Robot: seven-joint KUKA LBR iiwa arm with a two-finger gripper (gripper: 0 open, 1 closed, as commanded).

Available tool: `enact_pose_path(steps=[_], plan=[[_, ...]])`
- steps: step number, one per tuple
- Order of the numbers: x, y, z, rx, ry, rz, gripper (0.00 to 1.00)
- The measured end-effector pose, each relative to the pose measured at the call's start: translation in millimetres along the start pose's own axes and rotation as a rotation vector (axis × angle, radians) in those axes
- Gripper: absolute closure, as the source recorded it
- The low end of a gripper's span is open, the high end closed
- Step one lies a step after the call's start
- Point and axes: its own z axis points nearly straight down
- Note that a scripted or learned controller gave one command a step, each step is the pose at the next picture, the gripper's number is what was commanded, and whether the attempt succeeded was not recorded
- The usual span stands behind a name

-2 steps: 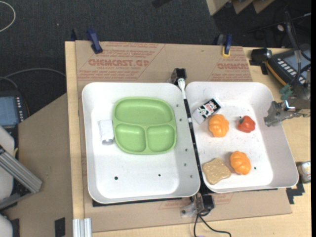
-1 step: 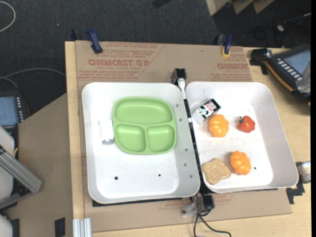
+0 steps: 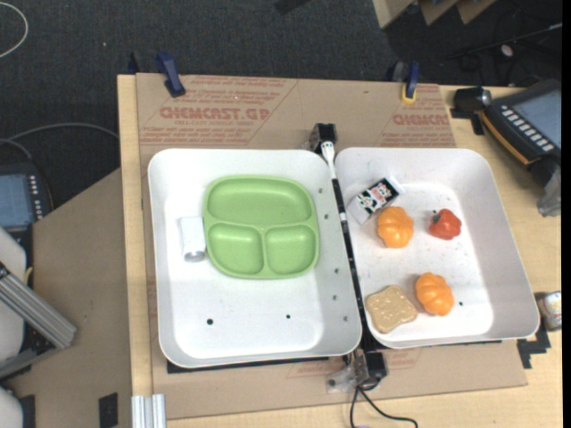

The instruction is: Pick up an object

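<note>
The right bin (image 3: 482, 181) holds several small objects. A black-and-white carton (image 3: 374, 198) lies near its upper left. Below it sits an orange pepper (image 3: 395, 227), with a red pepper (image 3: 445, 225) to its right. Near the front lie a second orange pepper (image 3: 434, 294) and a tan slice of toast (image 3: 391, 308). In the left bin (image 3: 169, 266) a green three-compartment plate (image 3: 261, 227) lies flat, and a small white cylinder (image 3: 191, 238) rests just left of it.
Both bins sit on a brown cardboard sheet (image 3: 223, 105) clamped at the back by blue clips (image 3: 169, 74). A dark tablet-like device (image 3: 526, 123) lies at the far right. Cables (image 3: 370, 390) run off the front edge.
</note>
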Motion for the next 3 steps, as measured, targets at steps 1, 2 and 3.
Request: enact_pose_path(steps=[1, 2, 3], plan=[[-6.5, -0.3, -165.8, -0.030, -0.010, -0.007, 1.00], [-30.8, 0.0, -75.8, -0.002, 0.001, -0.004, 1.00], [-24.8, 0.9, 23.3, 0.001, 0.003, -0.007, 1.00]])
